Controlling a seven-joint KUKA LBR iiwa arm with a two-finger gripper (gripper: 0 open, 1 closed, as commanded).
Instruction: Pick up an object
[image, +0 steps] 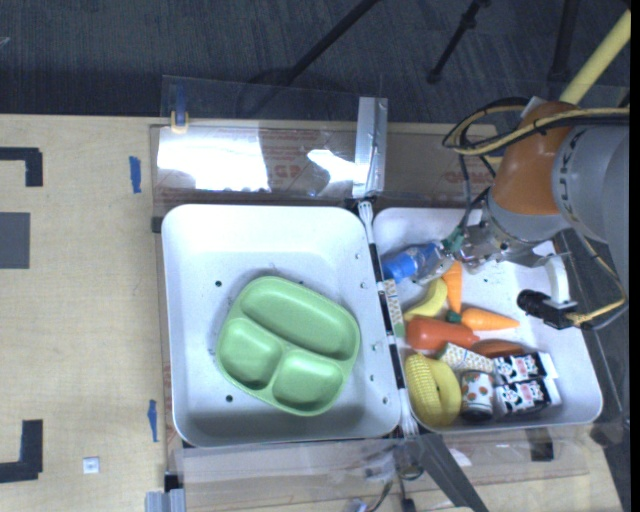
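Objects crowd the right bin (585, 395): 2 carrots (490, 320), 1 banana (432, 297), 1 corn cob (432, 388), 2 cartons (525, 382), 1 bottle (408, 263). Left bin (190, 300) holds 1 green tray (290, 345). Gripper (470, 245) hovers at upper right; its grip state is unclear.

Two shallow white bins side by side: left bin (190, 300) and right bin (580, 390). In the left, one green divided plate (288, 343) with three compartments. In the right, one water bottle with a blue cap (412, 263), one banana (430, 298), two carrots, one upright (454, 287) and one lying (489, 320), one red-orange pepper-like piece (437, 334), one corn cob (432, 389), two black-and-white milk cartons (520, 383), one small can (478, 394); a few smaller bits too jumbled to count.
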